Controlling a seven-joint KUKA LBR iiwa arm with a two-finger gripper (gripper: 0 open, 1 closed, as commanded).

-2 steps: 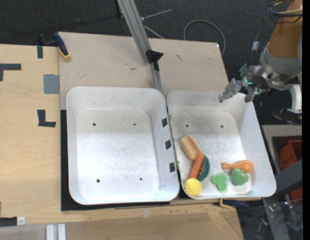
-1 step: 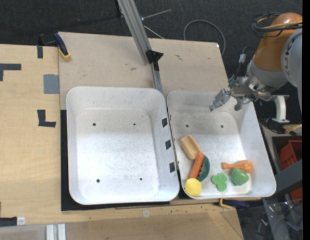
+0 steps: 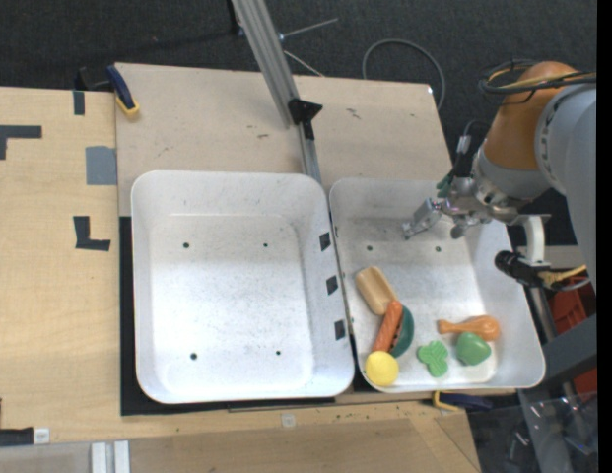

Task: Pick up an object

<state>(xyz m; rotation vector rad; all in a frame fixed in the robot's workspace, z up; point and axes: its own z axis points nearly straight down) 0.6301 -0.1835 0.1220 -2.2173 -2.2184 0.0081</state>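
Observation:
The right bin (image 3: 365,205) holds several toy foods along its near side: a tan bread roll (image 3: 375,288), an orange carrot (image 3: 388,326) lying on a dark green piece (image 3: 404,335), a yellow lemon (image 3: 381,368), a light green piece (image 3: 434,357), a darker green one (image 3: 472,348) and an orange drumstick (image 3: 468,327). My gripper (image 3: 439,218) hangs over the far part of the right bin, above bare floor and well away from the foods. Its fingers stand apart with nothing between them.
The left bin (image 3: 148,264) stands beside the right one. A slanted metal rail (image 3: 276,67) runs from the top of the view down to the gap between the bins. A yellow and blue clamp (image 3: 123,92) sits at the board's far left corner.

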